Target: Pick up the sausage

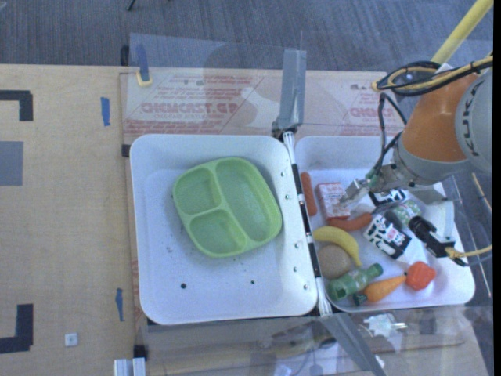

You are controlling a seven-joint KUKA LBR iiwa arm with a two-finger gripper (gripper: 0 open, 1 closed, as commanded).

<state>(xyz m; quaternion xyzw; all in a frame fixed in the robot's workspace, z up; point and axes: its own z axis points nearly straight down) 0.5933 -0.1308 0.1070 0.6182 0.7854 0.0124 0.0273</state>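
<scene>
Two white bins sat on the table: the left bin (156, 288) and the right bin (462, 288). The left one held one green divided plate (227, 206), with three compartments. In the right one there was one sausage (308, 193) at its nine o'clock edge, one small red-and-white carton (329, 198), one banana (340, 240), one brown round item (335, 262), one green bottle (354, 280) toward six o'clock, one carrot (382, 288) and one red-orange piece (421, 275).
</scene>
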